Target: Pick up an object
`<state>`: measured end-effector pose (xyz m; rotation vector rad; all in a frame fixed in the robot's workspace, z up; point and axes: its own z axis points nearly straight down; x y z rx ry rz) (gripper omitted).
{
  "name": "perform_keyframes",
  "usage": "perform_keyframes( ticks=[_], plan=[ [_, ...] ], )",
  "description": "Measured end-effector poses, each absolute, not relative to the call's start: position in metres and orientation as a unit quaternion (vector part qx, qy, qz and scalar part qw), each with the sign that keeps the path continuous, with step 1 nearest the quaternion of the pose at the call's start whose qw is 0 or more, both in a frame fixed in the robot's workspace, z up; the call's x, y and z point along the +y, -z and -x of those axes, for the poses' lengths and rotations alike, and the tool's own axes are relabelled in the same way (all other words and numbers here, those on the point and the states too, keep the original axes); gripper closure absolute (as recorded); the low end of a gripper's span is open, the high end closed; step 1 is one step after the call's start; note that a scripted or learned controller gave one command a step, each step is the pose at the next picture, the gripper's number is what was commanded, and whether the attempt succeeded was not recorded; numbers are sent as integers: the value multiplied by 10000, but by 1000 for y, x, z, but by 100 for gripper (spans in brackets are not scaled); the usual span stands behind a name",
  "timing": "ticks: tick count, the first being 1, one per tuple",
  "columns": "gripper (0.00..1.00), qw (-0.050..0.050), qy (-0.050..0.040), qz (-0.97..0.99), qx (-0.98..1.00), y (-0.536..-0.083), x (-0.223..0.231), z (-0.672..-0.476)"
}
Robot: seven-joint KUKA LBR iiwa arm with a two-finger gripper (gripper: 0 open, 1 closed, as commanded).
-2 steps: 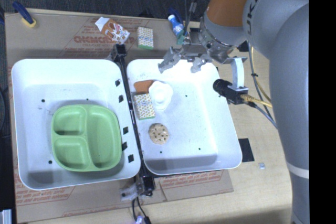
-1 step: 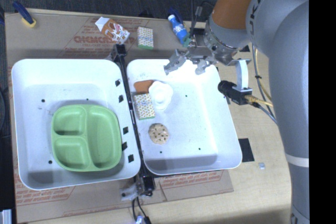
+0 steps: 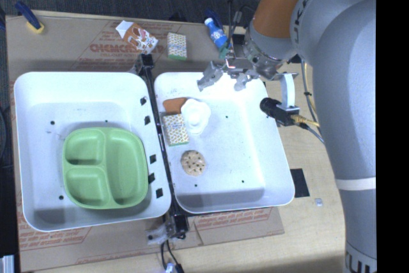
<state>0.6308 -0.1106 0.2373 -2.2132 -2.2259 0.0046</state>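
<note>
camera view shows the gripper (image 3: pixel 225 77) over the far edge of the right bin (image 3: pixel 271 156), its fingers spread apart and holding nothing. just below it in that bin lie a white cup (image 3: pixel 195 116), an orange block (image 3: pixel 174 103), a patterned packet (image 3: pixel 175 129) and a cookie (image 3: pixel 193 162). the left bin (image 3: pixel 32 112) holds a green divided plate (image 3: pixel 104 167).
</note>
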Motion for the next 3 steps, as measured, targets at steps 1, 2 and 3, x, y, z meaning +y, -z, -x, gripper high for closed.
perform_keyframes(
  ticks=[1, 2, 3],
  plan=[
    [0, 23, -15, 7052, -7090, -161, -105, -550],
    [0, 6, -1, 7049, -7093, -233, -58, -510],
    [0, 10, -11, 7044, -7098, -230, -18, -491]
  ],
)
